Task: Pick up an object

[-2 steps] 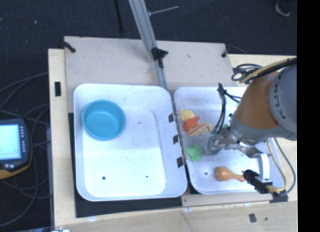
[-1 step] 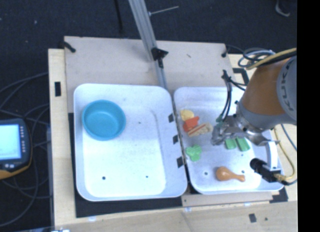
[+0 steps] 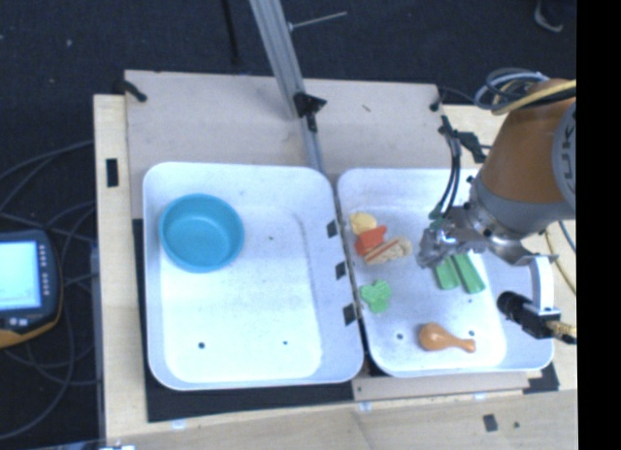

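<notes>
Flanking bins [image 3: 243,361] on bench [image 3: 116,341], dark floor [image 3: 58,31]

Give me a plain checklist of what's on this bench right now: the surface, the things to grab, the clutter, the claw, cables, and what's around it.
Surface: wooden bench bearing a left bin and a right bin.
Job's things: right bin holds a green block, orange drumstick-shaped toy, small green toy, a red and yellow toy cluster; left bin holds a blue bowl.
Clutter: nothing seen.
Grippers: gripper low over the green block.
Cables: dark cable along the arm.
Surroundings: handheld screen at left, metal pole.
</notes>
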Robot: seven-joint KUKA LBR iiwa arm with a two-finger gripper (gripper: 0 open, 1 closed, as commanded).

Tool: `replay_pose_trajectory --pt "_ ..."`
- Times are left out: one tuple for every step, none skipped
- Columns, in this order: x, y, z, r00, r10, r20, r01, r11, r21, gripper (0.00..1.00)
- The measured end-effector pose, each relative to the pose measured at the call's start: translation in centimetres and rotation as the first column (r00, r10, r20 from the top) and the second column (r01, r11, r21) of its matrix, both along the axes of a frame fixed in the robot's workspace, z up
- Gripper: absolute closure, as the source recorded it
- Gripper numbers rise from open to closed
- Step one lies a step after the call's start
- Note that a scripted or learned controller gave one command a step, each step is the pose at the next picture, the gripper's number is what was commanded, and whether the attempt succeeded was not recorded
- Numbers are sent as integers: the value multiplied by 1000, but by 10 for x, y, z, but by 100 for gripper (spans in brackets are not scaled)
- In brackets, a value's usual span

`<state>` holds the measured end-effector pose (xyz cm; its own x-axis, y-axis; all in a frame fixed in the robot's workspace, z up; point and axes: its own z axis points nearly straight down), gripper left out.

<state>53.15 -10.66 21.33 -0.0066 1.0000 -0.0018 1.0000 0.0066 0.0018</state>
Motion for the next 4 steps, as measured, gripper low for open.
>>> replay_pose_trajectory --pt "3 0 51 1000 0 1 0 1000 -1 100" --pt "20 48 33 1000 2 -7 -2 1000 1 100" --pt "35 104 19 1000 3 -6 -3 1000 0 100" --pt "47 153 11 1000 3 -5 -3 1000 1 100"
